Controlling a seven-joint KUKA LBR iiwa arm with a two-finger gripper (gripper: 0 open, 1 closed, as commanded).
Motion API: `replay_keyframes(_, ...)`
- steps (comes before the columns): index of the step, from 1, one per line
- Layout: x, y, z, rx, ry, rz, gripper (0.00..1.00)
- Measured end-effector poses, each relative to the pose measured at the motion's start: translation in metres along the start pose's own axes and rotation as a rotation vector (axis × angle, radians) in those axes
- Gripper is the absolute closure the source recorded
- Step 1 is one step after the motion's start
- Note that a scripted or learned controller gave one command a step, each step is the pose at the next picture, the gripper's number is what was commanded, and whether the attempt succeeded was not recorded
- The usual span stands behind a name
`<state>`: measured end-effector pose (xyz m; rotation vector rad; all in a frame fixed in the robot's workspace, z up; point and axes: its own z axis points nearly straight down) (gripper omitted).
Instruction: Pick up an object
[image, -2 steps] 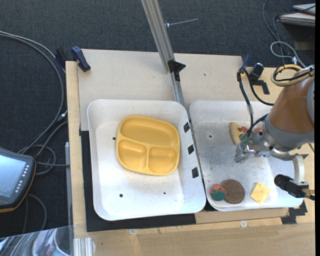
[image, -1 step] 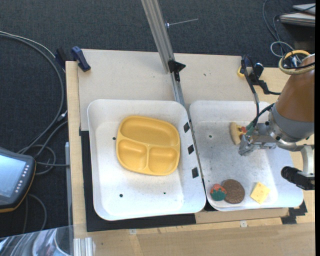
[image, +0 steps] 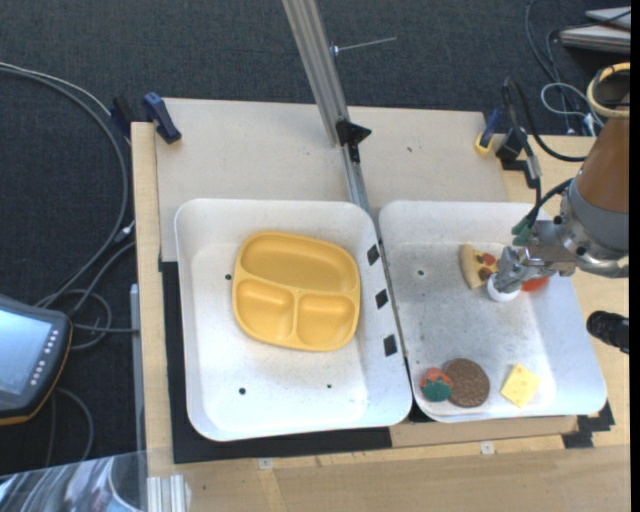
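— What's the arm (image: 600, 190) over?

— The gripper (image: 505, 283) hangs in the upper right of the right bin (image: 560, 330), its white tip low, just beside a pizza slice (image: 472, 265) on the left and a small red piece (image: 535, 283) on the right. Whether it touches either, I cannot tell.

— Are its fingers apart or together?

— I cannot tell; the tip looks like one pale blob from up here, and nothing shows between the fingers.

— What else is there to pick up?

— Along the bottom of that bin: a brown round patty (image: 466, 382), with a red-and-green piece (image: 436, 384) touching its left side, maybe a strawberry. To the right, apart from those, a yellow cheese wedge (image: 519, 385). They are well apart from the gripper.

— And the left bin (image: 215, 400)?

— It holds a yellow tray (image: 297, 290) with three compartments, lying flat, a bit above the bin's middle.

— Anything around the bins?

— Both bins rest on a tan bench (image: 250, 150). A metal post (image: 318, 60) slants down from the top of the frame to the gap between the bins. A blue clamp (image: 160, 115) sits at the bench's upper left corner, another clamp (image: 492, 133) at the upper right. Cables (image: 60, 200) trail across the dark floor on the left, and a screen device (image: 28, 352) lies at the left edge.
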<state>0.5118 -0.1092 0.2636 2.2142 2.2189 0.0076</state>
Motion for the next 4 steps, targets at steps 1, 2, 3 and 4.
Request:
replay_keyframes(1,0.043,0.015,0.009,0.006,0.002,-0.004,1.00)
replay_keyframes(2,0.095,0.042,0.022,0.006,0.003,-0.005,1.00)
replay_keyframes(3,0.149,0.061,0.032,0.007,0.003,-0.005,1.00)
replay_keyframes(4,0.199,0.084,0.021,0.005,0.004,-0.005,1.00)
